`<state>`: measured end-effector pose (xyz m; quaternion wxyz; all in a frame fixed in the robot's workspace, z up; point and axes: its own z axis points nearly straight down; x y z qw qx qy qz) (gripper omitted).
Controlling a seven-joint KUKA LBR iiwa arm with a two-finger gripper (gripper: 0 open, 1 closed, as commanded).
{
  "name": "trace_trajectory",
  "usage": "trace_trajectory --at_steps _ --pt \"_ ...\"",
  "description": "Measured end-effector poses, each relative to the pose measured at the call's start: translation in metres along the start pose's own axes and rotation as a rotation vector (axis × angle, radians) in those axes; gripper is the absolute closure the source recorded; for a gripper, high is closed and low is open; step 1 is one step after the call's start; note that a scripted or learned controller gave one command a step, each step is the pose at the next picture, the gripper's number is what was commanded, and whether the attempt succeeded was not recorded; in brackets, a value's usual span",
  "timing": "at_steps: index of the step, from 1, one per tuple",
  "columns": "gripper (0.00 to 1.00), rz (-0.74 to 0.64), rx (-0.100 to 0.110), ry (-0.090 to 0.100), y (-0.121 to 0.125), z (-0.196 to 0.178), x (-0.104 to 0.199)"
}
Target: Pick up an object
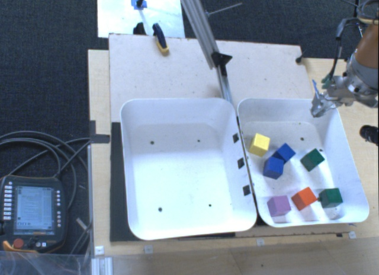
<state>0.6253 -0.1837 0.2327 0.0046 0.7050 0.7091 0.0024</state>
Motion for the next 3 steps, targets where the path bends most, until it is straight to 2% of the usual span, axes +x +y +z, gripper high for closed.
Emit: trace_trajectory --at_steps 1,3 --pt "1.0 0.0 0.003 0.001 0.002 -0.039 0.0" --pt "1.0 -0.005 0.01 0.006 -0.03 -0.037 0.114"
